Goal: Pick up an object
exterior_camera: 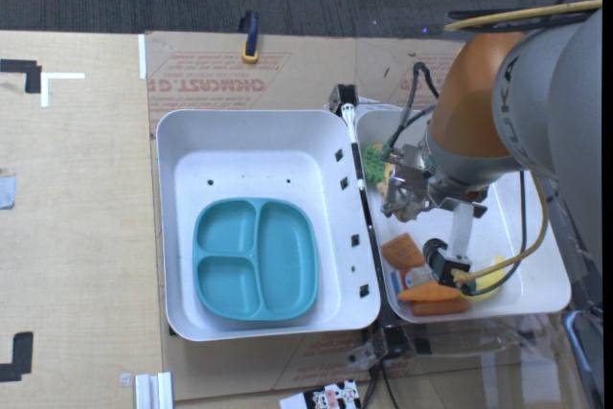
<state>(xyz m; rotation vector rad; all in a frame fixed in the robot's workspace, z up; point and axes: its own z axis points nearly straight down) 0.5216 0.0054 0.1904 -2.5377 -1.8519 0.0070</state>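
Camera view: arm w/ gripper (407,196) sits low over right bin (546,287) at mid-right of frame, prob. lined up on the toys there. Can't tell gripper state. Orange piece (402,251) just below it; teal tray (257,259) in left bin (172,206).

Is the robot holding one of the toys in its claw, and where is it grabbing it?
It cannot be told. The gripper is low in the right bin, above an orange toy, but the arm hides its tips.
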